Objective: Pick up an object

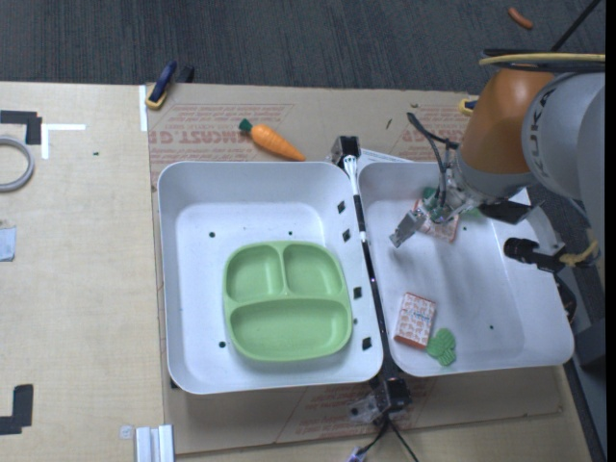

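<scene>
While the arm [539,133] reaches in over the right bin [500,345], its gripper [423,221] sits above the upper-left part of that bin's floor. One grey finger [404,229] juts out toward the divider between the two bins. A small item with red, white and green colouring [441,212] shows right at the gripper; whether it lies between the fingers or simply under them cannot be told, and so the tool's state, released or clenched, cannot be told either.

Taking the right bin as reference: a red-and-white patterned box [416,320] lies flat on its floor near the lower-left corner, well apart from the gripper. A green broccoli-like piece [443,346] lies just beside that box, nearer the bin's front wall. Neither is touched by the gripper.

Immediately beside the right bin stands the left bin [183,287], which holds a green divided plate [287,300] with three compartments, lying flat. Beyond the bins' far walls, on the cardboard sheet [212,123], rests a toy carrot [273,141]. Further along that sheet's far corner lies a blue and yellow item [161,84].
</scene>
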Action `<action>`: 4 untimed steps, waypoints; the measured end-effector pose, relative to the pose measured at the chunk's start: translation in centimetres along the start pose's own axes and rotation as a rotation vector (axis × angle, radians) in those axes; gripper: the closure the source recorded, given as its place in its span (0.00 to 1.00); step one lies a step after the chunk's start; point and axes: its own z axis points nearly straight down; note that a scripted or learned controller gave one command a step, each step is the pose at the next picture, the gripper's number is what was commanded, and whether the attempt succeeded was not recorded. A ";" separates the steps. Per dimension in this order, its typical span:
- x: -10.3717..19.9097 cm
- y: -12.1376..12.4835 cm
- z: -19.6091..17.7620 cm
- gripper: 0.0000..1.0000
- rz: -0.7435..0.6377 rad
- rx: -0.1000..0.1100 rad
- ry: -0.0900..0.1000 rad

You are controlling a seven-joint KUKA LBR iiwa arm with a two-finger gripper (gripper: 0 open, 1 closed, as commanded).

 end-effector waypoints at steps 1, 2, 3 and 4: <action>-0.2 0.0 -1.1 1.00 0.002 -0.003 -0.005; 8.0 1.6 -9.5 1.00 -0.049 0.011 0.011; 4.9 -5.6 -10.4 1.00 0.417 0.015 0.009; 4.9 -5.6 -10.4 0.00 0.417 0.015 0.009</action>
